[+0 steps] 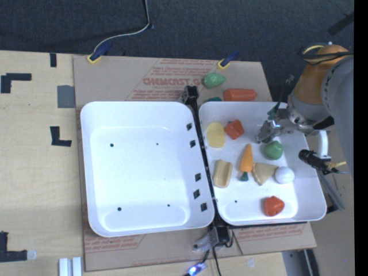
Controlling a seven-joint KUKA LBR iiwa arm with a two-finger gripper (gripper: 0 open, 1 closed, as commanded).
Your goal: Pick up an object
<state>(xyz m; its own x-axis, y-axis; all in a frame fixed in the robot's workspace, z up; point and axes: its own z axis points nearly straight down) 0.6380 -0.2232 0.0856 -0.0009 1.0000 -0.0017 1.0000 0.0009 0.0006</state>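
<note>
While the arm point(322, 91) reaches in over the right bin point(313, 211), its gripper point(268, 132) hangs low at the bin's far right side, with the green ball point(273, 150) just beside and below it, toward the near edge, and nothing visibly pinched. Being round, the ball offers no long axis to line up with. From this slant, whether the gripper is spread or pressed together cannot be told, and its tips blur into the wrist.

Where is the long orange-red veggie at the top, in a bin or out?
Out. The orange-red veggie lies on the cardboard, just beyond the right bin rim.
</note>
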